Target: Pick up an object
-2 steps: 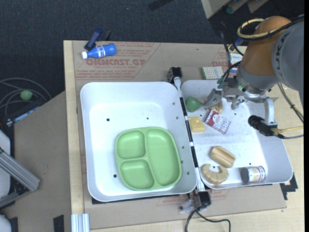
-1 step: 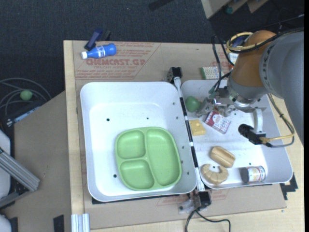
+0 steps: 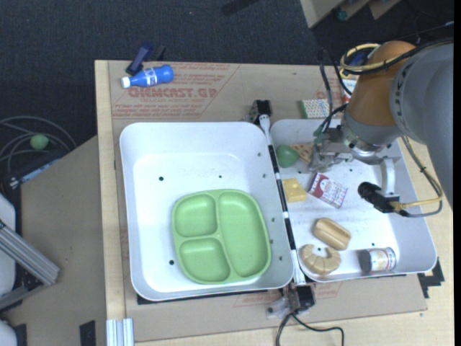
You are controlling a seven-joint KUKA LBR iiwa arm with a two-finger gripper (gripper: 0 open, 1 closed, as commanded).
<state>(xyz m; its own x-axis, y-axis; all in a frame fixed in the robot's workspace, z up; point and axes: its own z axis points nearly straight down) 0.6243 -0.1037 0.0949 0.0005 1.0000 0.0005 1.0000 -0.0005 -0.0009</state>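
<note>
Red and white packet point(image 3: 328, 190) lies flat on the floor of the right bin point(image 3: 407, 225), across the seam between the bins from the green divided plate point(image 3: 220, 234), to the view's right of the plate and a little farther up the view.

The bench point(image 3: 230, 92) is pale board with faded red lettering. It stands on dark carpet point(image 3: 72, 20). Off the bench, well to the view's left of the plate, a small green ball point(image 3: 39, 142) sits among cables.

The plate rests in the left bin point(image 3: 144, 186). A blue and white bottle point(image 3: 148, 76) lies on the bare board beyond the plate.

The packet is a thin rectangle, red with a white patch. Its long axis runs on a slant, from the upper left of the view down to the lower right.

Around it, all on the plate's right-hand side:
- a yellow block point(image 3: 293, 189) between packet and plate
- a green round thing point(image 3: 287, 155) farther up
- a tan roll point(image 3: 331, 231) and a curled pastry point(image 3: 320, 259) nearer the camera
- a small can point(image 3: 377, 259) on its side, farthest from the plate

The gripper point(image 3: 325, 163) hangs just over the packet's upper edge. Whether it is spread or closed cannot be told.
</note>
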